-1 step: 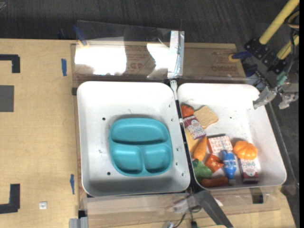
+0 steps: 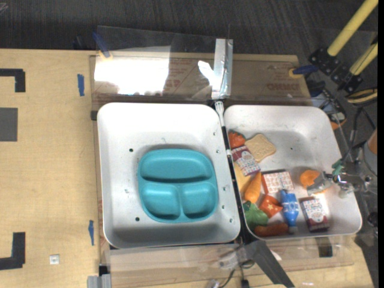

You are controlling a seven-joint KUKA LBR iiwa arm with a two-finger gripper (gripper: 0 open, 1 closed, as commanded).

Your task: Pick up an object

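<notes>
The right white bin (image 2: pixel 300 128) holds several small toy food items. A tan cracker-shaped piece (image 2: pixel 261 147) lies near its back left, beside a red piece (image 2: pixel 236 140) and a red-and-white carton (image 2: pixel 245 159). Lower down are an orange wedge (image 2: pixel 253 188), a red-and-white box (image 2: pixel 277 182), a blue bottle (image 2: pixel 289 206), green pieces (image 2: pixel 252 212) and a red sausage-like piece (image 2: pixel 273 228). An orange lump (image 2: pixel 309 177) and a dark red carton (image 2: pixel 315 213) lie toward the right side.
The left white bin (image 2: pixel 120 161) holds a teal divided tray (image 2: pixel 177 183). A small shiny metal fitting (image 2: pixel 340 176) sits at the right bin's right rim, with dark cables beyond it. A clear plastic sheet (image 2: pixel 162 71) stands behind the bins. Yellow bars (image 2: pixel 357 17) cross the top right.
</notes>
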